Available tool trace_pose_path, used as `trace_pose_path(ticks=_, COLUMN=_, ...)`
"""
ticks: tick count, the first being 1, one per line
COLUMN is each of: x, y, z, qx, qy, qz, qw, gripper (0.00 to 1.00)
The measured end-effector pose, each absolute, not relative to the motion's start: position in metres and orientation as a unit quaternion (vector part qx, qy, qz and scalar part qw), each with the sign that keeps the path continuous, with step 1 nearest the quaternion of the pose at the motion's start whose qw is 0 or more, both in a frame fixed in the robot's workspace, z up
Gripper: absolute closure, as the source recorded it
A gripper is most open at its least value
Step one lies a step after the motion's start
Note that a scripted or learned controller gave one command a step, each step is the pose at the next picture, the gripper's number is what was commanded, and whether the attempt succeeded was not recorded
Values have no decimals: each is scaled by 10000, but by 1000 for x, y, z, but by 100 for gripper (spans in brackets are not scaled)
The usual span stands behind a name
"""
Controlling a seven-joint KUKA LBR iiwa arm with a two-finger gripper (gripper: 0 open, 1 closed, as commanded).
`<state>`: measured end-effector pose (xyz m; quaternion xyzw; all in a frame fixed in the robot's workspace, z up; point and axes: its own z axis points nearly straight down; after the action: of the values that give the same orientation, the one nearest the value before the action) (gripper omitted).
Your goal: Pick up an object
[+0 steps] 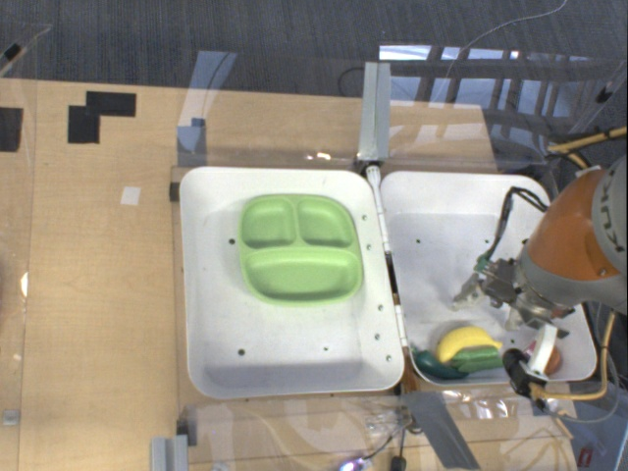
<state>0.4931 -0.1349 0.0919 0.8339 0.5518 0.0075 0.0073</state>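
Observation:
In the right bin, a yellow banana-like object lies by the front wall. A dark green elongated object lies right against its front side. A small red-orange object shows at the bin's front right corner, partly hidden by the arm's hardware. My gripper hangs low over the right bin's floor, just above and behind the yellow object. Nothing is visibly held in it. The grey arm with its orange band covers the bin's right side.
The left bin holds a light green divided plate at its middle. A metal divider post stands behind the seam between the bins. Cables run along the arm at the right edge.

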Motion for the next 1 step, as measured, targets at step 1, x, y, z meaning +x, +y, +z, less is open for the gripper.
trace_pose_path(ticks=1, x=496, y=-132, z=103, qx=8326, qy=5537, qz=106, qw=65, gripper=100)
